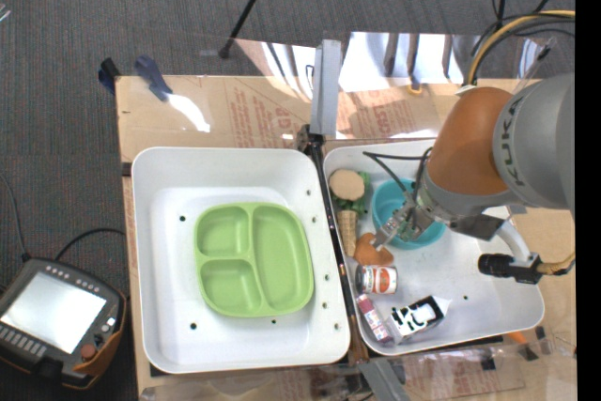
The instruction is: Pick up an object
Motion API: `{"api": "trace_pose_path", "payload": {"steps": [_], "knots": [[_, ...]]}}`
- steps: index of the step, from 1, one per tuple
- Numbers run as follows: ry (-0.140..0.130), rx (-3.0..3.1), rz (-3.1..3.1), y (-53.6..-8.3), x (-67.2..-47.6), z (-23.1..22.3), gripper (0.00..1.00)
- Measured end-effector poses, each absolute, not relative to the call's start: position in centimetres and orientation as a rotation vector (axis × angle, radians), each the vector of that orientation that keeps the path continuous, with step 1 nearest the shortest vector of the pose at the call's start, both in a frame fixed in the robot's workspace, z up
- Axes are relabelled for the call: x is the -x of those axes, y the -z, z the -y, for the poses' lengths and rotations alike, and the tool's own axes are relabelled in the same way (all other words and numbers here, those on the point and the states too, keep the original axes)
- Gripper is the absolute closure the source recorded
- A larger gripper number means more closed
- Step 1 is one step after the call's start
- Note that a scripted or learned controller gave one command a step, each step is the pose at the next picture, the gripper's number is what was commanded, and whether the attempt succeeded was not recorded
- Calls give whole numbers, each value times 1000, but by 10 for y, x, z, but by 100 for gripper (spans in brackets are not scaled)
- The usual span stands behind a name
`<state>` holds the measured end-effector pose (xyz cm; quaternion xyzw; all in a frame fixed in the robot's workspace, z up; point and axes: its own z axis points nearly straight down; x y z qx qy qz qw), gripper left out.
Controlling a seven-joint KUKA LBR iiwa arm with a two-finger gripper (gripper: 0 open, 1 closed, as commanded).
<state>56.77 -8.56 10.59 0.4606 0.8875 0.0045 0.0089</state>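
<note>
On the desk (169, 113), the left bin (160, 202) holds a green divided plate (254, 258) lying flat in its middle, well apart from the arm's work. The right bin (488, 305) carries the clutter, bunched along its left wall: a tan round item (346, 184), an orange piece (368, 251), a small red-and-white can (377, 279) on its side and a black-and-white packet (418, 316). The hand (392, 232) hangs low at the rim of a teal bowl (421, 235), just above the orange piece, probably the object it is after. Whether it is apart or together I cannot tell.
</note>
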Motion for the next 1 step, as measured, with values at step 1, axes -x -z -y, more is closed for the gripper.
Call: {"api": "trace_pose_path", "payload": {"steps": [1], "knots": [[-4, -1812, -2564, -94, -632, 88, 100]]}}
